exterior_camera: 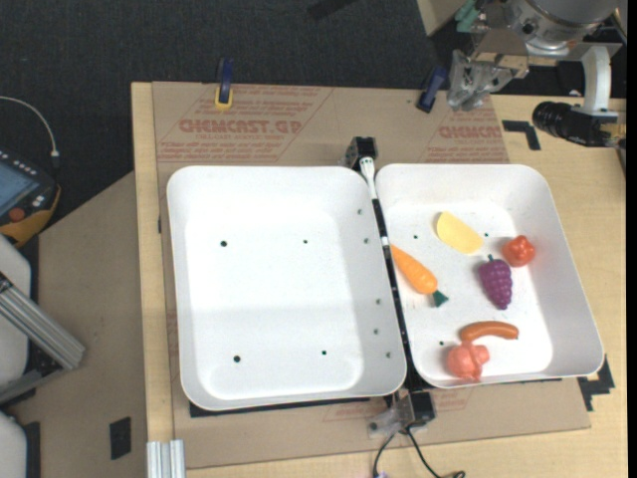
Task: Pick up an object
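End effector (475,86) hovers off the right bin's (572,297) far edge, finger state unreadable (too blurred), holding nothing visible. Candidates all in the right bin: carrot (414,270) against the divider-side wall, grapes (497,281) mid-bin. Left bin (199,267) likely the drop side.

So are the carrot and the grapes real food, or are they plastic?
They look like plastic toys, though the view cannot prove it. The carrot is a flat, even orange with a smooth skin and a stiff little green tip. The grapes are one solid purple lump with moulded bumps and a slight shine. The white bin they lie in looks like smooth, thin plastic too.
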Robot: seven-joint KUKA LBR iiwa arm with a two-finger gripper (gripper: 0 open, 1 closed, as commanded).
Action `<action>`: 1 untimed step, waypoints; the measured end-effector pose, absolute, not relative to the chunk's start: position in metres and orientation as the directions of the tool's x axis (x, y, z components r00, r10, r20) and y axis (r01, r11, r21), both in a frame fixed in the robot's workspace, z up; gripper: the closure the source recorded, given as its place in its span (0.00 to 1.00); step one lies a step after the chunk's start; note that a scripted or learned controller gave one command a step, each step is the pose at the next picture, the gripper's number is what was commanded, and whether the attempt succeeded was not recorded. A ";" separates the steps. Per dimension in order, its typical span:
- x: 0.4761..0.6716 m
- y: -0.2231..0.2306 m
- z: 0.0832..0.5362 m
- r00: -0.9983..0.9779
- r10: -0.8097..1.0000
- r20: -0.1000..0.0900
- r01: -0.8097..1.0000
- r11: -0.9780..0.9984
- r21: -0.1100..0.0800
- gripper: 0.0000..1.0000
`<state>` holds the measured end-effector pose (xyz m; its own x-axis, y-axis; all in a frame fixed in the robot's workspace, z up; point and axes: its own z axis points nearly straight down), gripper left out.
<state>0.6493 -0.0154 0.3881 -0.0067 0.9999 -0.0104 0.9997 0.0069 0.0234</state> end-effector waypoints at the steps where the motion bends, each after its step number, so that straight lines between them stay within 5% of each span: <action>1: 0.650 -0.015 0.399 -0.007 1.000 -0.012 1.000 0.008 0.026 1.00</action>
